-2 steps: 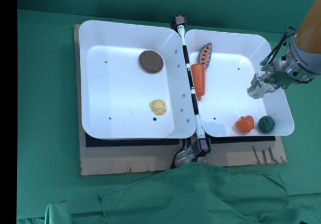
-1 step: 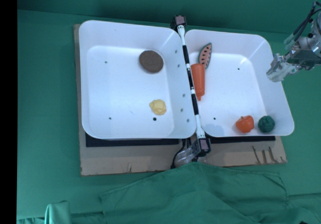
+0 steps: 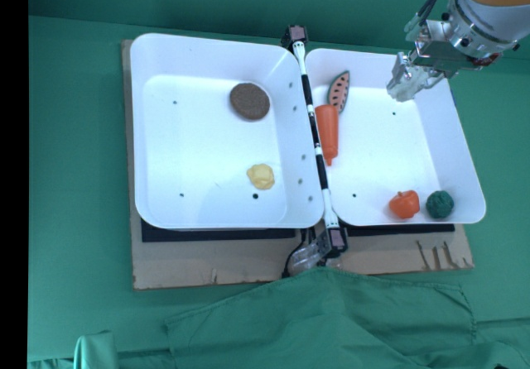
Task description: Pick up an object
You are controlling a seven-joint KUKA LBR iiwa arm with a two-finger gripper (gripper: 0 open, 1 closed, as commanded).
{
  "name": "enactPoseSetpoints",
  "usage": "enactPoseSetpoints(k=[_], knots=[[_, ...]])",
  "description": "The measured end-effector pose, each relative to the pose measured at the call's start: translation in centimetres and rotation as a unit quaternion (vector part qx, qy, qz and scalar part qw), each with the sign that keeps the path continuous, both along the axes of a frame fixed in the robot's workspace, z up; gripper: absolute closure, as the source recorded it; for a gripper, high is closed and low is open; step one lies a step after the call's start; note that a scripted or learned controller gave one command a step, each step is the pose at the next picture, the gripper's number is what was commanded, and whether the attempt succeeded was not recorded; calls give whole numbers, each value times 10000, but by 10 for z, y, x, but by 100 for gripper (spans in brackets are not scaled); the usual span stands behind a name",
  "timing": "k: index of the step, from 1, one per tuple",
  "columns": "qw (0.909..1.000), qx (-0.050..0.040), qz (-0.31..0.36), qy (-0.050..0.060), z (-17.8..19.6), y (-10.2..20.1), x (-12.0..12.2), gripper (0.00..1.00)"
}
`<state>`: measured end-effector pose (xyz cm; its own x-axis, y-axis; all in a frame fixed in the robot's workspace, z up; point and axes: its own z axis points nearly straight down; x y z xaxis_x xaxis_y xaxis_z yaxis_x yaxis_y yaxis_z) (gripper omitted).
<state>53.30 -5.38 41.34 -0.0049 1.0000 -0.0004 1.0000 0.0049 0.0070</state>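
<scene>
My gripper point(image 3: 402, 88) hangs over the far part of the right bin point(image 3: 451, 119), above its bare white floor, with nothing seen between its fingers. In this bin an orange carrot point(image 3: 328, 132) lies along the left wall, and a watermelon slice point(image 3: 338, 90) sits just beyond it. An orange-red pepper point(image 3: 404, 204) and a dark green round object point(image 3: 440, 204) rest side by side near the front right corner. The left bin point(image 3: 166, 61) holds a brown round cookie point(image 3: 249, 101) and a small yellow lump point(image 3: 260, 176).
Both bins stand on a cardboard sheet point(image 3: 190, 272) over a green cloth. A black and white clamp bar point(image 3: 308, 103) runs between the bins. Folded green fabric point(image 3: 331, 318) lies in front of the cardboard.
</scene>
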Motion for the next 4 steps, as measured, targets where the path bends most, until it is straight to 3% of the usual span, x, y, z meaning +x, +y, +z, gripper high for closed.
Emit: enactPoseSetpoints(k=[1, 2, 3, 4], knots=[[10000, -13, -85, 27, -12, -86, -17, 100], [10000, -8, -46, 19, -12, -82, -16, 0], [9999, 1, -76, 67, -99, -117, -57, 0], [10000, -25, -62, -18, -83, -116, -53, 100]])
